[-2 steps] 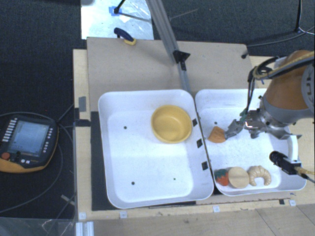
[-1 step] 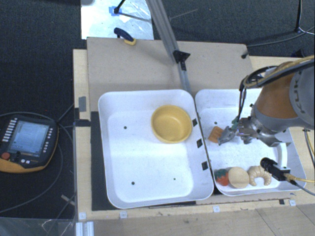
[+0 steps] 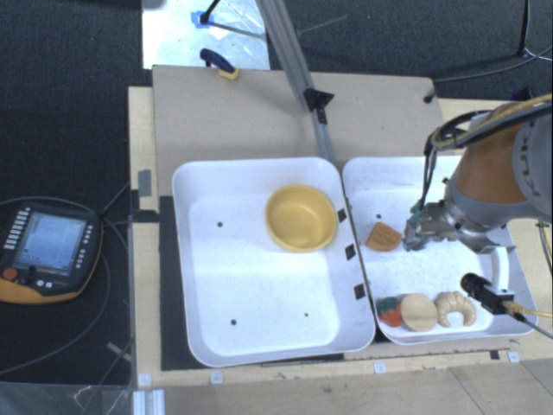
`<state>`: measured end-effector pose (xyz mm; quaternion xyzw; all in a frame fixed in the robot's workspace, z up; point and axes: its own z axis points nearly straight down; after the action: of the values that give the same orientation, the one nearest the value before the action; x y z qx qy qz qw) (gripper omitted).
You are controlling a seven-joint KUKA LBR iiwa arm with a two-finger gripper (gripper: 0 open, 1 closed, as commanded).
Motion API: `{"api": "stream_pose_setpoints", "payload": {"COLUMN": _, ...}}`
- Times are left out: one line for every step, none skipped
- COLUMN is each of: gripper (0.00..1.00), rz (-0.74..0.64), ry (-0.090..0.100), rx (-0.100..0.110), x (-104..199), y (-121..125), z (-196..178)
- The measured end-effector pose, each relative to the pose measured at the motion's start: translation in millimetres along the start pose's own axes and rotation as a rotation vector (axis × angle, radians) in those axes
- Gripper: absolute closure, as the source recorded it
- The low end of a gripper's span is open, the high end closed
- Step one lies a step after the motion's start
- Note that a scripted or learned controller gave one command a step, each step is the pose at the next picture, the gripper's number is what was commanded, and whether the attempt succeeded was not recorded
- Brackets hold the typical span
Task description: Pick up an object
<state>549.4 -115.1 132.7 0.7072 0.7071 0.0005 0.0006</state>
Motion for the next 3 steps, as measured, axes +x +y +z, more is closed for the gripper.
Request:
{"api": "stream_pose_setpoints", "payload": {"gripper": 1.0, "rz": -0.001, "ry": 0.0, "rx": -0.004, "x": 7.3, "y": -3.0, "z": -58.3}}
{"api": "stream_pose_setpoints", "payload": {"gripper": 1.0, "rz": -0.001, "ry": 0.0, "rx": 0.0, "x": 7.2, "y": -2.6, "z": -69.1}}
{"api": "stream_pose_setpoints", "payload": {"gripper": 1.0, "rz": -0.005, "ry": 0.001, "rx": 0.0, "x": 56.0, "y": 13.8, "z": -85.7}}
